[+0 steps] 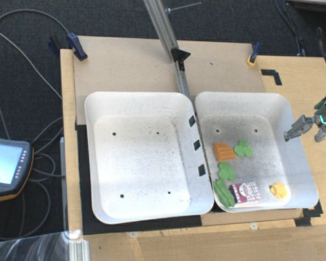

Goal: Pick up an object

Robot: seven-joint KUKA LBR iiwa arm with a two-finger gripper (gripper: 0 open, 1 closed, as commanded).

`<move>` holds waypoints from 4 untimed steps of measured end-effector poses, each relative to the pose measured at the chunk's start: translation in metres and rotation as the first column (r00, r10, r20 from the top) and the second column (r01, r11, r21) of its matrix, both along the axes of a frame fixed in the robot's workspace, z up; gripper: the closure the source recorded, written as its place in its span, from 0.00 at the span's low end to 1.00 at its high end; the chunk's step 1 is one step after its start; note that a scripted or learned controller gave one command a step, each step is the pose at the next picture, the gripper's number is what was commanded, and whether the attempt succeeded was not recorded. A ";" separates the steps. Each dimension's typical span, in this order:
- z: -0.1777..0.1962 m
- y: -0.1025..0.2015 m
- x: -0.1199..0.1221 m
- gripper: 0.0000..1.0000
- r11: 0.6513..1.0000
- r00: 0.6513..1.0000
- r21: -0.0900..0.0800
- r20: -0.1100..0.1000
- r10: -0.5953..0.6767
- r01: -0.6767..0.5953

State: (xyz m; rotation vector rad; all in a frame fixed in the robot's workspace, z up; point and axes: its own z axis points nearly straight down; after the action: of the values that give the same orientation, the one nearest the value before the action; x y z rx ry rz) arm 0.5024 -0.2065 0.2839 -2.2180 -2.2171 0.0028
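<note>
Camera view. Bench (125,64): pale wood top on dark carpet, blue clamps at its rear corners. Left bin (98,113): white, speckled floor. Right bin (290,124): holds an orange piece (224,152), green piece (243,149), second green piece (226,172), long green piece (223,193), pink-and-white packet (245,192) and yellow piece (279,190), all grouped toward the near side; far half bare. Pincer (308,128): over the right bin's right rim, fingers spread apart, nothing between them, well apart from the objects.
</note>
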 end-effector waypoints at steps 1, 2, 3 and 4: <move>0.002 0.000 0.001 0.00 1.000 1.000 -0.001 0.005 0.002 -0.002; -0.048 -0.007 0.007 0.00 1.000 1.000 0.000 -0.001 0.000 0.000; -0.105 0.004 0.003 0.00 1.000 1.000 0.002 -0.002 0.001 -0.001; -0.169 0.006 0.000 0.00 1.000 1.000 0.001 -0.003 0.001 -0.001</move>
State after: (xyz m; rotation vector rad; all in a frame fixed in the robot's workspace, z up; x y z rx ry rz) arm 0.5024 -0.2007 0.1152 -2.2152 -2.2155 0.0044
